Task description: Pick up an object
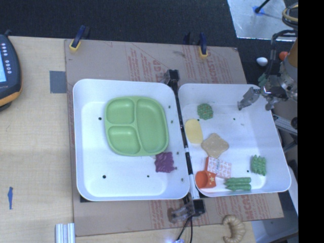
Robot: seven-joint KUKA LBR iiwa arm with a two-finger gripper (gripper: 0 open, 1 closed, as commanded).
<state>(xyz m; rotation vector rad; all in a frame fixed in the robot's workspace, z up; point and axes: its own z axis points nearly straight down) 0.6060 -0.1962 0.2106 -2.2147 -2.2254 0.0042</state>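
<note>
Yellow object (pixel 193 130) in right bin (pixel 273 135) (untouched)

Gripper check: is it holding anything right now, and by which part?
Nothing is held. The gripper hovers over the right bin's upper right corner, apart from the food pieces.

**Hand at right bin's far edge, nothing held**

Hand (pixel 251 98) over right white bin (pixel 271 135), upper right corner. Bin holds green knobby ball (pixel 205 111), yellow oval piece (pixel 193 130), tan cracker-like slab (pixel 215 145), green bean pods (pixel 238 184). Left white bin (pixel 86 151): green divided plate (pixel 136 125), purple lump (pixel 164 162).
</note>
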